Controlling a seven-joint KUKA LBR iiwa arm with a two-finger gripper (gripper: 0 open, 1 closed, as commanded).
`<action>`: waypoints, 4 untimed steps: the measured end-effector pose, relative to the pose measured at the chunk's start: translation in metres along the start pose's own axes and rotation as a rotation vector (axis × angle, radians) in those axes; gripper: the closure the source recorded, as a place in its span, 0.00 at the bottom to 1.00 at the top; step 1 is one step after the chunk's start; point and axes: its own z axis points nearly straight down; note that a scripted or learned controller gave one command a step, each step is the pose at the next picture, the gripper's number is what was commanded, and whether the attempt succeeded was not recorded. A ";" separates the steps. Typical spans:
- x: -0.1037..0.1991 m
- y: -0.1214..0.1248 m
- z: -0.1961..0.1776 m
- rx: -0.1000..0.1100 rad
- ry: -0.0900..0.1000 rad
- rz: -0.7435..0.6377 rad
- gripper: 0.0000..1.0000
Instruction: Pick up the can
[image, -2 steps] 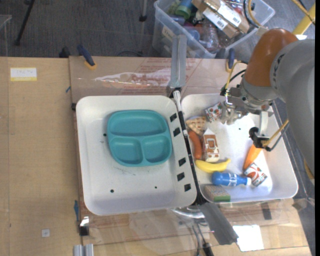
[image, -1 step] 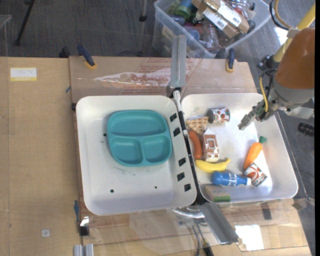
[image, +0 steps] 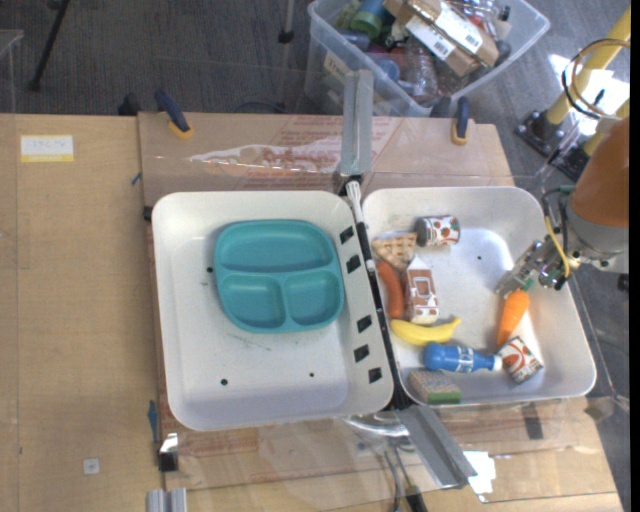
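A small can (image: 437, 231) with a red and white label lies on its side at the back of the right bin (image: 480, 205). A second, similar can (image: 520, 360) lies near that bin's front right corner. My gripper (image: 527, 270) hangs over the right side of the bin, just above the top end of an orange carrot (image: 511, 317). It is roughly midway between the two cans and touches neither. I see nothing held in it.
The right bin also holds a banana (image: 425, 329), a blue bottle (image: 458, 358), a sponge (image: 433, 386), a hot dog (image: 392, 287), a waffle (image: 395, 247) and a small box (image: 422, 291). A teal divided plate (image: 278, 275) lies in the left bin (image: 190, 360).
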 end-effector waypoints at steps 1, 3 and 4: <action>0.058 0.067 -0.126 -0.002 -0.002 0.063 1.00; 0.087 -0.076 -0.164 0.001 0.000 -0.425 1.00; 0.087 -0.076 -0.164 0.000 0.000 -0.425 0.00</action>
